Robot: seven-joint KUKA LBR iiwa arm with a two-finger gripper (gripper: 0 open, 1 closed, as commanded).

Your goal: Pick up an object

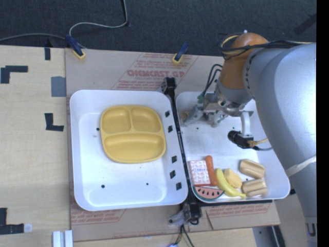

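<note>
Gripper (pixel 204 113) hovering over right bin (pixel 226 153), upper part; finger state unclear. Toy food (pixel 226 179) lying along bin's near edge. Yellow plate (pixel 132 134) sitting in left bin (pixel 82 153).

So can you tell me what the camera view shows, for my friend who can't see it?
A grey robot arm holds its tool low over the top of the right white bin, where toy foods sit bunched at the bottom edge. The left white bin holds a yellow divided plate.

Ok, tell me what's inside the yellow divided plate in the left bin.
The yellow divided plate sits in the left bin; its three compartments show only bare yellow surface. Whatever lies underneath the plate is covered.
</note>
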